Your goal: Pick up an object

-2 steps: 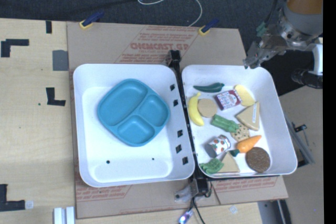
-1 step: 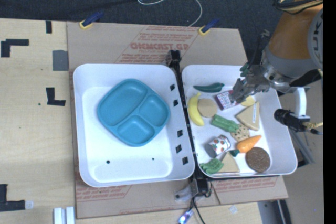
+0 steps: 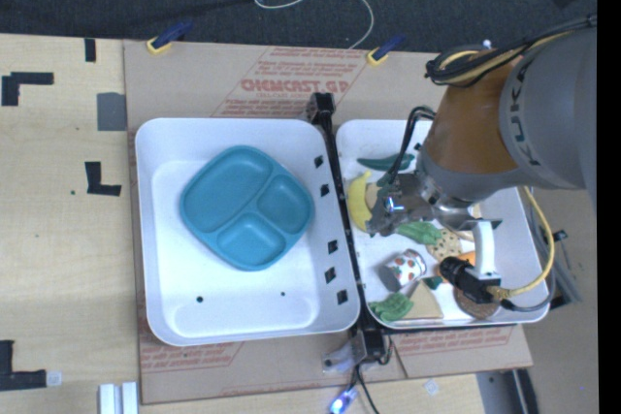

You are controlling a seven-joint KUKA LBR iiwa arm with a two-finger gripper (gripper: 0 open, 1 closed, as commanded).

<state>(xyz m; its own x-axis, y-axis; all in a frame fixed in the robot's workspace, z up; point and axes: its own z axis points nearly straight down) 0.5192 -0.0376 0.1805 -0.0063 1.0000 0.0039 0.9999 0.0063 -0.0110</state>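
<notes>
The yellow banana-like piece [image 3: 360, 201] lies just left of the gripper [image 3: 386, 211], in the right bin [image 3: 532, 238]; we judge it the likely target, its long axis running up-and-down the view, slightly curved; nothing looks lifted yet, so the pick remains undone; whether the pincer is open or holding anything, we cannot tell; a green leafy toy [image 3: 423, 232] sits just right of it.
</notes>
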